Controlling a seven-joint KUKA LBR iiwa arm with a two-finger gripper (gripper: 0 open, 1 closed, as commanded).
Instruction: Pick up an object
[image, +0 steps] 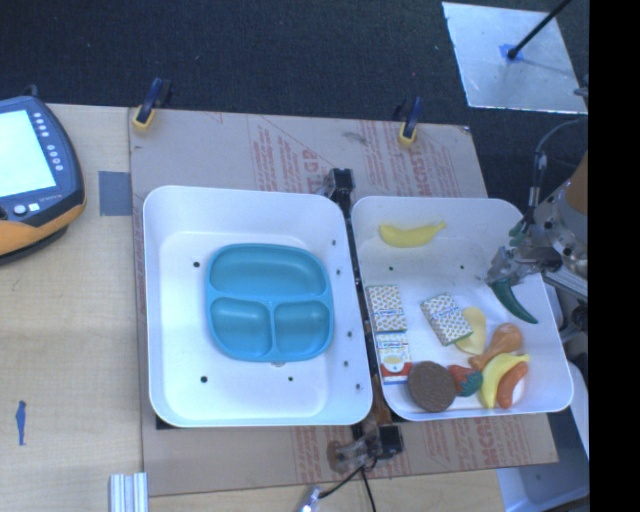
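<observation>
My gripper (507, 272) hangs over the right edge of the right bin (455, 215), at the end of the arm coming in from the right. A green pepper-like toy (515, 302) lies right below its tip, touching or nearly touching it. I cannot make out whether the toy is gripped. Toy foods fill the bin's lower part: a brown round cookie (431, 386), an orange carrot (497, 345), a yellow-and-orange piece (505, 378), a patterned packet (446, 318) and two small cartons (386, 307) (394, 356). A yellow banana (411, 234) lies alone near the far wall.
The left bin (170, 300) holds a blue divided plate (268, 300). A black bracket (342, 184) joins the bins at the far side. A tablet-like pendant (30, 170) lies at the bench's far left. Two clamps (148, 108) (407, 122) pin the cardboard.
</observation>
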